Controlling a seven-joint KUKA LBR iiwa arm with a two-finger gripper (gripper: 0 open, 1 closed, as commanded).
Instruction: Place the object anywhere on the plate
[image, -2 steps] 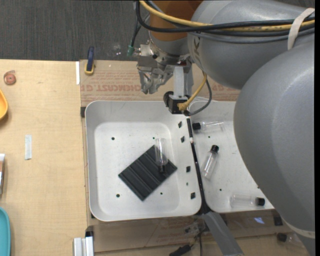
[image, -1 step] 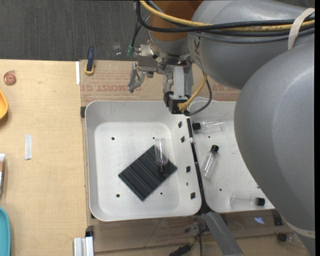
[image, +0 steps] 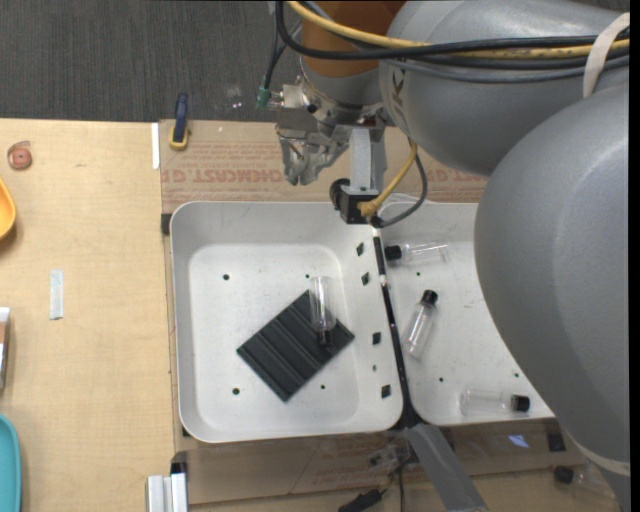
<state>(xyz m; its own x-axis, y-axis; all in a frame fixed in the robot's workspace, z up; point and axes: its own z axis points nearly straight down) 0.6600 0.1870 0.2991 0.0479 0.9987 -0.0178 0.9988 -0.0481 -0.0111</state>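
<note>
Hand (image: 305, 165) hung high, beyond the far rim of the left bin (image: 190, 300), over the cardboard strip; nothing visible between its fingers, and how far apart they stood couldn't be told from this angle. Arm (image: 540, 150) crowded the right side of the view.

Landmark: the black ribbed plate (image: 285, 350), lying flat and skewed in the middle of the left bin. A clear vial with a black cap (image: 321, 308) lay on the plate's far-right corner, cap end on the ribs, clear end sticking out past the plate edge toward the bin's far wall. Looked like the task object, already resting on the plate.

Right of the plate, across the divider in the right bin (image: 450, 400): three more capped vials, one near the far wall (image: 415, 252), one mid-bin just beside the divider (image: 420, 318), one near the front edge (image: 490, 403).

Step judged: placement done, hand clear and raised above the bin. If the vial counts as on the plate, the next move called for nothing more than keeping the hand clear; if not, a fresh descent onto the vial, fingers straddling its body crosswise, and a short nudge toward plate centre.
</note>
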